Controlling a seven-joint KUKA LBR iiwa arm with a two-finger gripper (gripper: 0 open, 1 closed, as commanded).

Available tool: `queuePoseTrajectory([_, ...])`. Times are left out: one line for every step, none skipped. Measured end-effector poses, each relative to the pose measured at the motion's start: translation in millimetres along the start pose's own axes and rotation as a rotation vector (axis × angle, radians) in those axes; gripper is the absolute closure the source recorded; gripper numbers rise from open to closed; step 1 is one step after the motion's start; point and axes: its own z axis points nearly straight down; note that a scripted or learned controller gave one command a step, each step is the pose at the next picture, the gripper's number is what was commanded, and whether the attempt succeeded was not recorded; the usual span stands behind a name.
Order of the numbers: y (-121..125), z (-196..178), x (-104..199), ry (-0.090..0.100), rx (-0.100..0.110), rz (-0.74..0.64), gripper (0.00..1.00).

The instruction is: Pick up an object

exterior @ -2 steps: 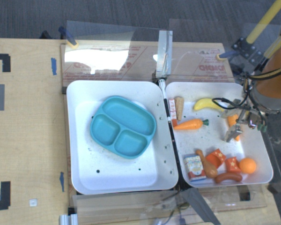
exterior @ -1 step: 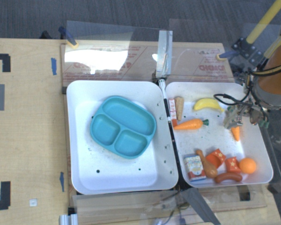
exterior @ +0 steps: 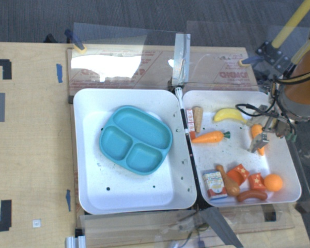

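My gripper (exterior: 259, 142) hangs low over the right side of the right bin (exterior: 287, 154), reaching in from the right edge. A small orange piece (exterior: 255, 130) sits right against its left side, and another bit of orange (exterior: 262, 150) peeks out just below it. I cannot tell whether either is held. To the left lie a yellow banana (exterior: 229, 115) and a carrot (exterior: 208, 137). Near the front of the bin are an orange ball (exterior: 273, 182), two red blocks (exterior: 239, 173) (exterior: 257, 181), a sausage (exterior: 252, 195), a brown drumstick (exterior: 227, 178) and a small printed box (exterior: 214, 184).
The left bin (exterior: 88, 118) holds a blue divided plate (exterior: 137, 139). A tan stick (exterior: 197, 119) and a red-black item (exterior: 189, 121) lie by the divider between the bins. A clear panel and metal post (exterior: 181, 58) stand behind the bins. Cables hang near the wrist (exterior: 248, 109).
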Motion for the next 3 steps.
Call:
queuePoseTrajectory([-1.9,13.9,1.9,0.015,-0.001,0.089,0.0])
queuePoseTrajectory([6.6,13.2,11.4,0.018,0.001,0.229,0.0])
queuePoseTrajectory([6.9,-1.2,7.0,0.002,0.001,0.228,1.0])
